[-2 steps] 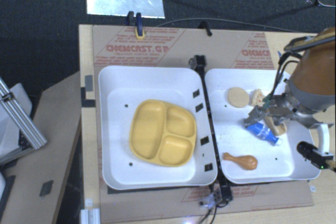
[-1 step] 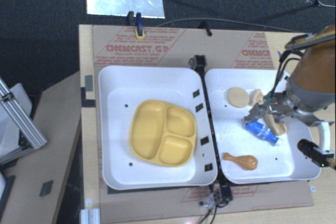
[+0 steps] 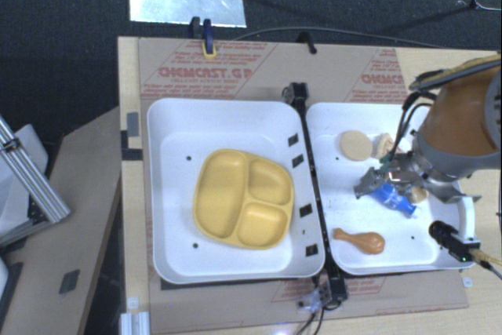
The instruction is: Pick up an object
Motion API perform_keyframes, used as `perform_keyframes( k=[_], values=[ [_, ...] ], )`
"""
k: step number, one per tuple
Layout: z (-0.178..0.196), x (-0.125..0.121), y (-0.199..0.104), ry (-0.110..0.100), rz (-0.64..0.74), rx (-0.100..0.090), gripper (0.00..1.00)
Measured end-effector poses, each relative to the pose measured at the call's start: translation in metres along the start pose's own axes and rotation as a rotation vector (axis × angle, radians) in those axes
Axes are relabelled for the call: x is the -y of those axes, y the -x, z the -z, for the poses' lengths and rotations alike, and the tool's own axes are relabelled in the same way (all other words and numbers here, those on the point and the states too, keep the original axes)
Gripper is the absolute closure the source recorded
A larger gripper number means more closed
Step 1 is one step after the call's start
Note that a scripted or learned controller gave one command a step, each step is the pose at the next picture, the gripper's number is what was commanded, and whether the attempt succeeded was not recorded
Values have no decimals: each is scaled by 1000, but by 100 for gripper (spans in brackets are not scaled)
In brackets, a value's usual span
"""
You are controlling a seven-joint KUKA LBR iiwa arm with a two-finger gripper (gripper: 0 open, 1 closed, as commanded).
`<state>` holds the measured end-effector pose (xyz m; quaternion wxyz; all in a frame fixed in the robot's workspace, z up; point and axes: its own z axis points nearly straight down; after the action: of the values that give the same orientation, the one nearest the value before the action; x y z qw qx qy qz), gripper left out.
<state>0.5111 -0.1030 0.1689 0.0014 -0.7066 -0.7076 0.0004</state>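
Note:
My gripper [image 3: 386, 183] hangs low over the right bin [image 3: 337, 169], its grey fingers right at the top of a blue packet [image 3: 394, 198]. Whether the packet is between the fingers is hidden by the wrist. A round tan cookie [image 3: 354, 144] lies at the bin's far side, with a pale lumpy piece [image 3: 383, 143] just right of it. A brown drumstick-shaped object [image 3: 361, 240] lies near the bin's front wall. A small tan piece [image 3: 418, 195] peeks out right of the blue packet.
The left bin [image 3: 169, 169] holds a yellow divided plate [image 3: 243, 198]. A black divider with clips [image 3: 306, 169] runs between the bins. The orange band of the arm [image 3: 463, 118] covers the right bin's far right part. A black fitting [image 3: 449, 238] sits at the front right.

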Motion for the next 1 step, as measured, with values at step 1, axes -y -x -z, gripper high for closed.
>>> perform_keyframes(
  k=[1],
  values=[
    [-44, -2, 5, 0, 0, 0, 0]
  ],
)
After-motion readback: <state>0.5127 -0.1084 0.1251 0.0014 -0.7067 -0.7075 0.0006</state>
